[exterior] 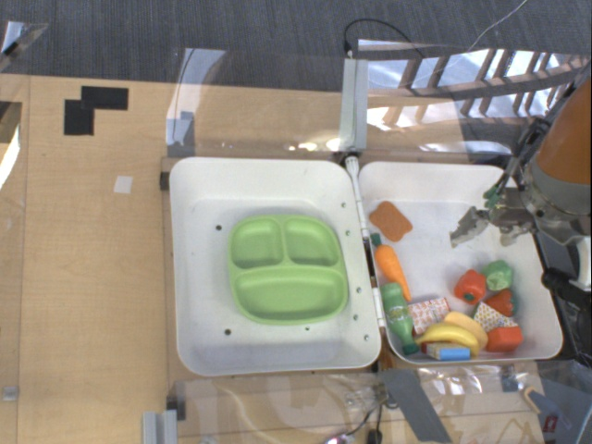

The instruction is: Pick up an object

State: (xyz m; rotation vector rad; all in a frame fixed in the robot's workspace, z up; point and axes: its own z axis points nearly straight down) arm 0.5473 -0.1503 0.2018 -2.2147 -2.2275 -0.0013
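Observation:
My gripper (pixel 486 231) hangs over the upper right part of the right bin (pixel 421 188), open, with nothing between its fingers. Below it lie a red pepper (pixel 469 285) and a green pepper (pixel 499 274). To its left rests a flat brown piece (pixel 391 220). An orange carrot (pixel 391 266) and a green bottle (pixel 398 309) line the bin's left wall. At the front of the bin sit a banana (pixel 453 331), a patterned packet (pixel 427 313) and a red tomato (pixel 504 339).
The left bin (pixel 199 248) holds a green divided plate (pixel 287 268). A metal post (pixel 352 109) stands behind the divider between the bins. The arm's orange band (pixel 569 146) is at the right edge.

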